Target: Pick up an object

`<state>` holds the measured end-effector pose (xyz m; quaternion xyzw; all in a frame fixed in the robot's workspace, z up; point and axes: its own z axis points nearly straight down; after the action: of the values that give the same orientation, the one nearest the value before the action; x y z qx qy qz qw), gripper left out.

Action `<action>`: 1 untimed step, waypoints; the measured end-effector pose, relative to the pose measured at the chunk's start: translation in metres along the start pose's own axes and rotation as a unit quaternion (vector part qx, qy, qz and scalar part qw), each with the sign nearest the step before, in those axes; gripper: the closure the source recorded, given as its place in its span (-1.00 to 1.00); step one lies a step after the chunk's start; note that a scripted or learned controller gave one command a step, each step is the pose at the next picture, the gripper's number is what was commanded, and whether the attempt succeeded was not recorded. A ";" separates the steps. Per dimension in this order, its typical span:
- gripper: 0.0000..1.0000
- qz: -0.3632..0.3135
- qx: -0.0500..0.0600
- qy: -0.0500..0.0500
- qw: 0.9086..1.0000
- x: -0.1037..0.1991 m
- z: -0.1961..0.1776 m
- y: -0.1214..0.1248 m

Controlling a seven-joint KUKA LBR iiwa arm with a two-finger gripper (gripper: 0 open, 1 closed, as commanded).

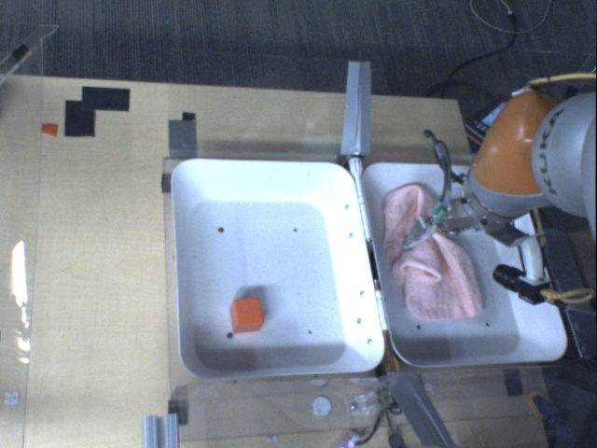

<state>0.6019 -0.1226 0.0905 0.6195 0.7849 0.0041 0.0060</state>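
Observation:
A pink cloth (437,271) lies crumpled in the right bin (522,339), running from the bin's back wall toward its middle. My gripper (425,231) is down in that bin, its tip pressed into the cloth's upper middle where the fabric bunches up. The grey arm with its orange band (511,147) comes in from the right above it. A small orange block (247,315) sits alone on the floor of the left bin (261,194), near its front left.
A grey divider post (357,110) stands between the bins at the back. Black markers (91,108) and a small orange tag (49,130) lie on the wooden bench at far left, away from the bins.

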 end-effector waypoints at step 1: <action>1.00 -0.001 -0.005 -0.001 1.000 0.001 -0.013 0.004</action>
<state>0.6054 -0.1210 0.1038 0.6186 0.7856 0.0072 0.0098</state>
